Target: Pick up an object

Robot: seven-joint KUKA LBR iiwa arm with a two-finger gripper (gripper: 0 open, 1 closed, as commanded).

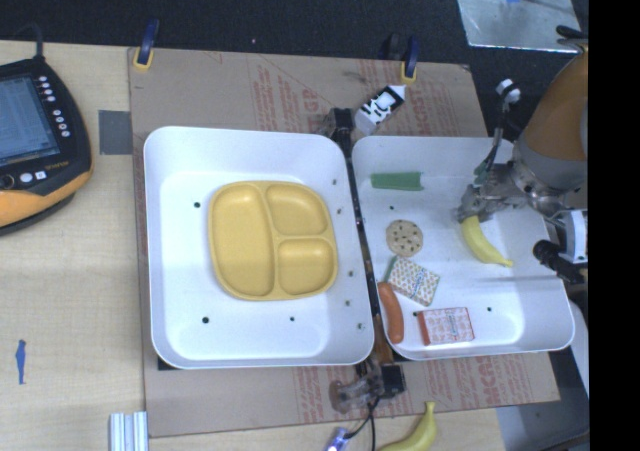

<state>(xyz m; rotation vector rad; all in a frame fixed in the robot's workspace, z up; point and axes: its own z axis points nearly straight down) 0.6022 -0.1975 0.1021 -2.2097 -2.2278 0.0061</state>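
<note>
We are looking down on two white bins sitting side by side on a cardboard sheet (300, 79) on the bench. The left bin (180, 319) is carrying a yellow divided tray (272, 239) near its middle.

The right bin (520, 334) is holding the loose things. A green block (397, 180) is lying near the bin's far edge, toward its left side. A round cookie (404, 236) is sitting below it, and a patterned packet (413, 280) is lying just beside the cookie, nearer the front edge. A sausage (391, 312) is resting along the bin's left edge near the front-left corner, and a red-and-white card (445, 325) is lying next to it by the front edge. A banana (483, 242) is lying toward the bin's right side, tilted.

The arm (556, 129) is reaching in over the right bin's right edge, and the gripper (478, 205) is hanging right at the banana's upper end. We cannot tell how the tool is set, or whether it is touching the banana.

Outside the bins, a pendant (35, 139) is lying at the bench's left edge, and a second banana (418, 431) is lying by the front edge.
</note>
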